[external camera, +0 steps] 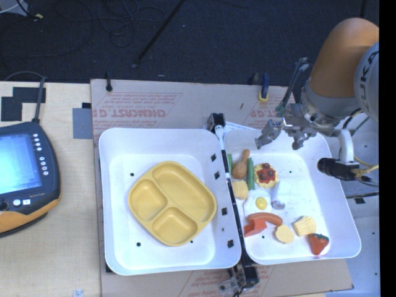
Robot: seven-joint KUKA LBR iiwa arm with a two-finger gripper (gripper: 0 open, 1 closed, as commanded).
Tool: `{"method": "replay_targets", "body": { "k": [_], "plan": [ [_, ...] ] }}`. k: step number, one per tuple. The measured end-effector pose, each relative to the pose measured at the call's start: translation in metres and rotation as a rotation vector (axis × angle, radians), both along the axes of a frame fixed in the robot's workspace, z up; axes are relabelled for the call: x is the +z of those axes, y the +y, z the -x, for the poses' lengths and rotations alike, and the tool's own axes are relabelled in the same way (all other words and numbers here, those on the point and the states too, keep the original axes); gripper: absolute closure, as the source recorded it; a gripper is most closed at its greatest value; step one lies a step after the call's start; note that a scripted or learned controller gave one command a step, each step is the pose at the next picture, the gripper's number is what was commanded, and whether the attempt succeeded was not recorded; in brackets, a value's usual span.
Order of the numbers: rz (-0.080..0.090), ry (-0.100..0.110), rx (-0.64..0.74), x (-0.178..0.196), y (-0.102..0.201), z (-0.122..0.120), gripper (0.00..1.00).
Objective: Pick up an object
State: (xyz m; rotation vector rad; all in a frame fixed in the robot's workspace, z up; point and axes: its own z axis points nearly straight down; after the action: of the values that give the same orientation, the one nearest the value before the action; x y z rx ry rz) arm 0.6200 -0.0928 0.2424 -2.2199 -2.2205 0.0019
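The right bin (337, 190) holds several toy foods: a brown drumstick (240, 167), a green stick (250, 173), a berry tart (266, 175), a fried egg (262, 202), a sausage (265, 218), a yellow disc (284, 234), a yellow corn-like piece (304, 225) and a strawberry (318, 244). My gripper (279, 141) hangs over the far edge of this bin, above and slightly right of the tart. Its two fingers stand apart with nothing between them.
The left bin (117, 166) carries a yellow divided plate (172, 202). A black divider strip (224, 184) runs between the bins. A teach pendant (21, 172) lies at the far left of the bench. The arm's orange band (343, 54) looms over the right bin's back corner.
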Motion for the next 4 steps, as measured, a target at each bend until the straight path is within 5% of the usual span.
{"method": "replay_targets", "body": {
  "k": [1,2,3,4],
  "plan": [
    [-0.001,0.002,0.000,0.009,-0.001,0.000,1.00],
    [-0.002,0.010,-0.005,-0.023,0.012,0.091,1.00],
    [-0.002,0.016,-0.006,-0.138,-0.032,0.140,1.00],
    [-0.003,-0.008,0.007,-0.002,0.053,0.142,1.00]
  ]
}}
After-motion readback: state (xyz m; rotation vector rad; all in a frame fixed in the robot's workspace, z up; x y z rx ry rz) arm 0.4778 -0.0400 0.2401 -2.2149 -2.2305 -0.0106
